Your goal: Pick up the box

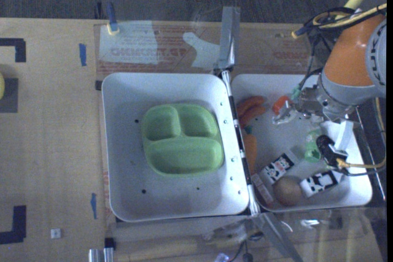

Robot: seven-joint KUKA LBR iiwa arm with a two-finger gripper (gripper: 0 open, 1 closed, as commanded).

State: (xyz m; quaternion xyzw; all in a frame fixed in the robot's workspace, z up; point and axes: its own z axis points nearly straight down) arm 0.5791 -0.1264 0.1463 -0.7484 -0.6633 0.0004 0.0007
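Note:
A black-and-white printed box lies tilted near the front left of the right bin. A second, similar box lies to its right, beside a brown rounded object. My gripper hangs over the middle of the right bin, behind both boxes and apart from them. A small red and white thing sits right at its tip; I cannot tell whether it is gripped. The grey arm with its orange band reaches in from the right.
Orange elongated items lie along the right bin's left wall. A small green object lies under the wrist. The left bin holds a green divided plate. Cables loop over the right bin's right side.

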